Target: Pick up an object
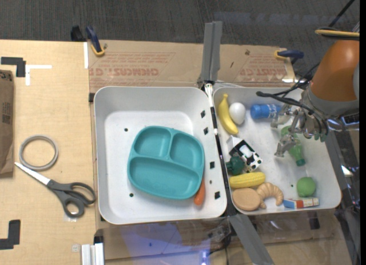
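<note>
Two white bins sit side by side on the bench; the left bin [108, 144] carries a teal divided plate [166, 163] mid-floor w/ an orange carrot-like piece [199, 195] tucked at the plate's lower right edge. Right bin [334, 172] is the cluttered one, so prob the pick source: banana [227, 115] & white egg [237, 112] near its upper left corner, blue bottle [265, 111] along the top edge, croissant [270, 192] & green ball [306, 186] toward the bottom edge.

Gripper [289, 144] hangs over the right bin's right half, fingers pointed down, seemingly spread a little w/ nothing visibly between them. A small green bottle-like object [297, 154] lies just beside the fingertips, on their right – likely the target, not yet grasped, and contact can't be judged from here
</note>
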